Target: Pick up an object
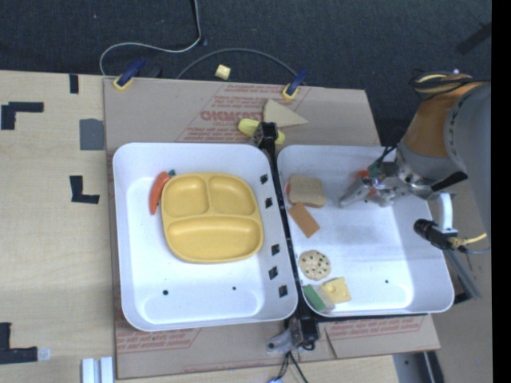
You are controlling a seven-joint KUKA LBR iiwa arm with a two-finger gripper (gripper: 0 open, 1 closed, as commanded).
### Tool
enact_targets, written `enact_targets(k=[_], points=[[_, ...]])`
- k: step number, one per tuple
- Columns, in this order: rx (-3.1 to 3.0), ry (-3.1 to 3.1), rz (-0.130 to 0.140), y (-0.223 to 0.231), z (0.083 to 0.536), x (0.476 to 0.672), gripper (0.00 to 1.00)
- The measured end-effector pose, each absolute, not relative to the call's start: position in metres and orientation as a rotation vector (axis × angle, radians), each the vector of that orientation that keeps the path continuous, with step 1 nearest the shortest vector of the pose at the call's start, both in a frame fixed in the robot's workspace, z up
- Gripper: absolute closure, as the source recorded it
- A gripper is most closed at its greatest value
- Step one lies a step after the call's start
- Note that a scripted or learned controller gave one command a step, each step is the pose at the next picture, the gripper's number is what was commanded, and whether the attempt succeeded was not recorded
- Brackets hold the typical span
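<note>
Four foods (306, 190) left of pincer (349, 198)

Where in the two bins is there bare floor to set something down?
Free: right white bin, between the gripper and its front wall; left white bin, in front of the yellow divided plate. Crowded: by the round cookie.

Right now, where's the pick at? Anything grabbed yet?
Done: nothing is lifted. The bread slice, cookie and cheese wedge all lie in the right bin; the yellow plate and carrot lie in the left bin. In hand: the pincer hangs over the right bin, beside the bread, carrying nothing visible. Left: descend, grasp, lift.
</note>
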State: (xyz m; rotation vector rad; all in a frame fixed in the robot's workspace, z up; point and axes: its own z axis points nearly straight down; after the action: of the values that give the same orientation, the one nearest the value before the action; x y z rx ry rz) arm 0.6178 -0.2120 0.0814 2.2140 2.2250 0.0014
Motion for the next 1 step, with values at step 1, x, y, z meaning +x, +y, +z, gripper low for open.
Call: enact_targets(k=[1], points=[[2.212, 2.223, 0.002, -0.1755, 0.0863, 0.6713, 0.00]])
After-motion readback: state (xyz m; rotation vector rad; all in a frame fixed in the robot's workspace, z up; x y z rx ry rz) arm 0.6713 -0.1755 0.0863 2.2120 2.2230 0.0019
